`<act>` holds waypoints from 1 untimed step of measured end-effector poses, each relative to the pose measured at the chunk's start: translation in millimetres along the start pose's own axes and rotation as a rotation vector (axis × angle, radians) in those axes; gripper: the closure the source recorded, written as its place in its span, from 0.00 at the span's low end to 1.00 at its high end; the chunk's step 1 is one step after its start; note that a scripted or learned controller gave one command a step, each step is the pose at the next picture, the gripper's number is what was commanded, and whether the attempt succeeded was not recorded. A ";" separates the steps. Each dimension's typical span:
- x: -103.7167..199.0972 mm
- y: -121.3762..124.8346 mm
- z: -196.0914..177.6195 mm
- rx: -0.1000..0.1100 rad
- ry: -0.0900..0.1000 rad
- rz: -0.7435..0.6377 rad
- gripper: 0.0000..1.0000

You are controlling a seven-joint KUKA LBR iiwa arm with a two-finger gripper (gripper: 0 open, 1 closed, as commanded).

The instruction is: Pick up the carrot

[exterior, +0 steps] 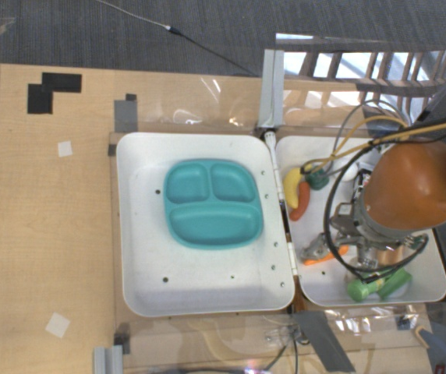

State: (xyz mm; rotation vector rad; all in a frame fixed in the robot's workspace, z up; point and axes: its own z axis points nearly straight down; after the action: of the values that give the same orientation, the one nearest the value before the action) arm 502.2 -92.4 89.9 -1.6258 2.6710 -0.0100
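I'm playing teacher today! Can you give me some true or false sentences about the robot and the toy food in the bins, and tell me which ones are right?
1. The teal plate lies in the left bin. True.
2. The carrot sits on the teal plate. False: it lies in the right bin, beside the arm.
3. The arm hangs over the right bin. True.
4. The green toy is in the left bin. False: it lies near the front edge of the right bin.
5. A yellow toy lies against the right bin's left wall. True.
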 end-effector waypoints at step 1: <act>26.1 -6.6 -1.5 0.013 -0.004 0.116 0.00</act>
State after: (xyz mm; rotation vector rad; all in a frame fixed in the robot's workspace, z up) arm 496.0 -118.6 91.3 -1.4637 2.7514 -0.0232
